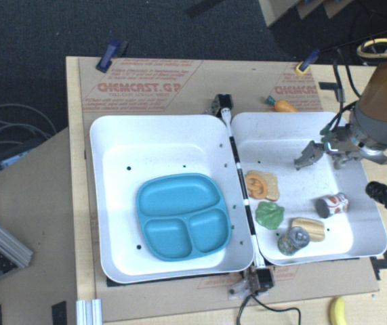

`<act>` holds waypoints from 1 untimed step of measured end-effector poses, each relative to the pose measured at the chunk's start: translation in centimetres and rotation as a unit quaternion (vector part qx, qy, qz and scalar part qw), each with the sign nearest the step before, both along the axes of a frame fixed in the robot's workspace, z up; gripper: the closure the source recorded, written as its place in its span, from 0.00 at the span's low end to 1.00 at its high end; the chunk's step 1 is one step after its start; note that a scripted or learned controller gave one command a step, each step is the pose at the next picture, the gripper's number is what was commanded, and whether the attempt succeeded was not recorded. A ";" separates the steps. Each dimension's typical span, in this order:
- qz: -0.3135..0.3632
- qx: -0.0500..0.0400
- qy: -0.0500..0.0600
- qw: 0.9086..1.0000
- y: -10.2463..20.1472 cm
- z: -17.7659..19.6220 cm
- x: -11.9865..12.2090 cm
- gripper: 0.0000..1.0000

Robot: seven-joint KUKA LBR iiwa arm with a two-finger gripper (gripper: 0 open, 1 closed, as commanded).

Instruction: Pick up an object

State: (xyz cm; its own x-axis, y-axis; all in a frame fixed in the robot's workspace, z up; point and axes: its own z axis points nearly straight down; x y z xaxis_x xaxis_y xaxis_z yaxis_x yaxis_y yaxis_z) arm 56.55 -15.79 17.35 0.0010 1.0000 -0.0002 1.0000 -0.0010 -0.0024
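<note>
- Toward the right bin's (356, 249) near edge lie a tan toast piece (261, 185), green lump (270, 214), grey fixture (293, 240), tan block (308, 228) and small red-white box (333, 204).
- Above that bin's far half, the gripper (310, 156) hangs with fingers apart, holding nothing.
</note>
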 end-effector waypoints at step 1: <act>0.000 0.000 0.000 1.000 -6.0 -5.8 -3.1 0.00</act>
State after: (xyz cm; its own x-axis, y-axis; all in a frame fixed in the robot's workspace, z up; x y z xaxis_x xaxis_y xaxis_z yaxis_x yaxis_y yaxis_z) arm 53.47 -21.76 11.55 0.0016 1.0000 -0.0010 1.0000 -0.0016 -0.0020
